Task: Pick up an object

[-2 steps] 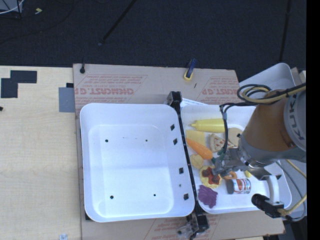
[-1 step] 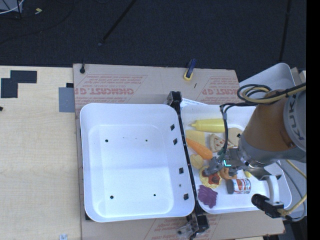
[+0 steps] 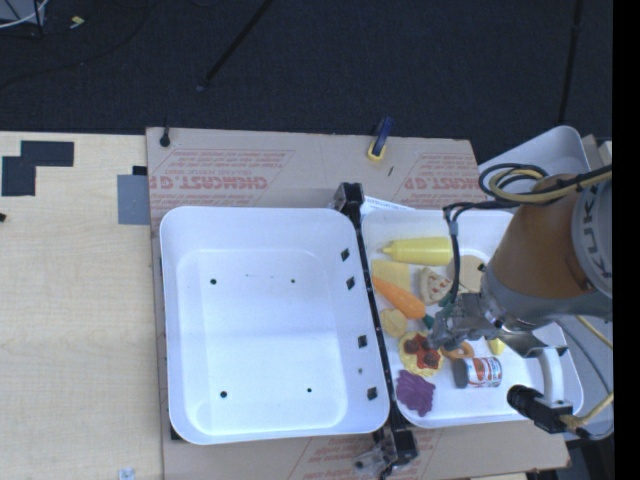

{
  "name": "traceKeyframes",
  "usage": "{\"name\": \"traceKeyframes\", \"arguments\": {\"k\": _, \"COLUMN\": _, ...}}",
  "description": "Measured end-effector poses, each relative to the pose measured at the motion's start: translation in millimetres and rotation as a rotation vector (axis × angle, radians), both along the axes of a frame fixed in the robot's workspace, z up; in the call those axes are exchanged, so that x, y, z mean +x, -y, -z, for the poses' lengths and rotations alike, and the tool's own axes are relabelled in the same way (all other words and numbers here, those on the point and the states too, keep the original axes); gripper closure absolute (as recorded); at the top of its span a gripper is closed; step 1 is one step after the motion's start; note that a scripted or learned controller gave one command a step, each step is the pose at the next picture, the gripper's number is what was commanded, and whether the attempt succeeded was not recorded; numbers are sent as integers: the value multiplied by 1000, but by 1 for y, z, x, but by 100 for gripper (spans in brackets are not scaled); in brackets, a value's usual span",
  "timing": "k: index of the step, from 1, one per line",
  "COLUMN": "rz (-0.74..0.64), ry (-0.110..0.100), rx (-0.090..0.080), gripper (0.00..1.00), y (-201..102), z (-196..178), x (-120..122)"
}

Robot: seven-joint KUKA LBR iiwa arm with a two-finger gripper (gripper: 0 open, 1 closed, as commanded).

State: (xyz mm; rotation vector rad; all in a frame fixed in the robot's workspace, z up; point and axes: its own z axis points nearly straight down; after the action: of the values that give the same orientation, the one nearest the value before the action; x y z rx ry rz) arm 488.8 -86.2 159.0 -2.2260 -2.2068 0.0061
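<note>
The right bin (image 3: pixel 400 230) holds a heap of toy food: a yellow squash-like piece (image 3: pixel 418 250), an orange carrot (image 3: pixel 398 297), a cut tan piece (image 3: pixel 434 284), a yellow piece (image 3: pixel 393 322), a red and yellow item (image 3: pixel 420 355), a purple bunch (image 3: pixel 416 391) and a small can with a red and white label (image 3: pixel 482 372). My gripper (image 3: pixel 447 334) is lowered into the middle of this heap, just right of the red and yellow item and left of the can. The wrist and orange band cover its top.
The left bin (image 3: pixel 180 268) lies beside it, split off by a black divider (image 3: pixel 362 298). A blue and yellow clamp (image 3: pixel 379 140) sits on the cardboard behind the bins. The arm's bulk (image 3: pixel 545 258) overhangs the right bin's right side.
</note>
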Motion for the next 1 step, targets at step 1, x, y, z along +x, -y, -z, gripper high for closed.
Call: {"name": "traceKeyframes", "arguments": {"k": 1, "rz": 4, "ry": 0, "rx": 0, "gripper": 0, "y": 0, "z": 0, "x": 0}}
